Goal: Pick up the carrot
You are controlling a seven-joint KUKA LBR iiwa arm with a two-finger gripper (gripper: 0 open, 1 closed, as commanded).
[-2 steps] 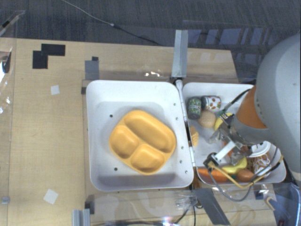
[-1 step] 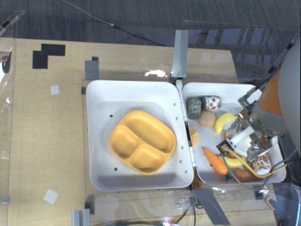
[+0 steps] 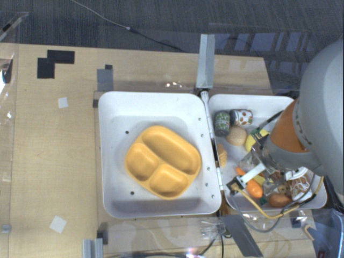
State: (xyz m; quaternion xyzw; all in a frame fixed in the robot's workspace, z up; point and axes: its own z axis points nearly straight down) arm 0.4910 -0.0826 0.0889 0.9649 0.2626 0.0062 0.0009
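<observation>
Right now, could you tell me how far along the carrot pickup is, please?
Done: the arm has reached into the right bin, its pincer low among the items. In hand: it sits at the carrot; a grip cannot be confirmed. Left: lifting the carrot clear.

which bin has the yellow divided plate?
The left bin: the yellow three-compartment plate sits there. The right bin holds small food items.

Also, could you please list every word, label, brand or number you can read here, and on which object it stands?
No text can be read.
Patterned can: printed label, too blurred to read.
Green can: print too small to read.
Red-and-white packet: pattern visible, no readable words.
</observation>
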